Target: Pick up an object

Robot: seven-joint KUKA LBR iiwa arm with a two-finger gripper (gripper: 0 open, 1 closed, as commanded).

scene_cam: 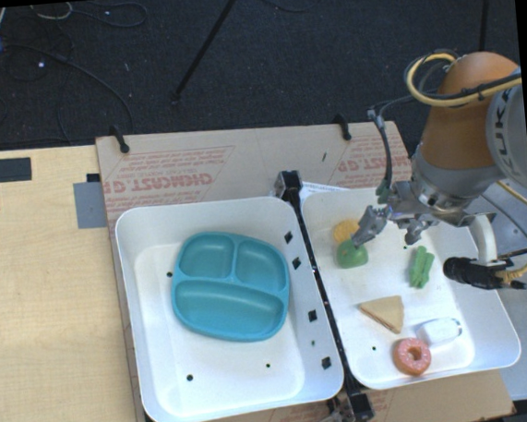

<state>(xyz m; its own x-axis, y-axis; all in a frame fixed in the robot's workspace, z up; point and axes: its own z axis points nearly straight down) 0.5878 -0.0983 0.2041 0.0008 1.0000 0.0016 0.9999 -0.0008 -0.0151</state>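
Green elongated toy vegetable (421, 266) lies in the right white bin (499, 345), just right of the rounded green block (351, 255); I read its long axis as running toward the far rim, slightly tilted. My gripper (390, 223) hangs above, fingers spread wide and holding nothing, the grey-and-orange arm (464, 130) reaching in from the right.

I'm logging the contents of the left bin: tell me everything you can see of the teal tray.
The teal tray is a rounded, divided plate of what looks like smooth plastic, with three compartments: two smaller ones on the far side and one long one on the near side. It lies flat and right way up on the floor of the left bin, turned a little askew to the bin's walls. All its compartments look bare, and nothing else touches it.
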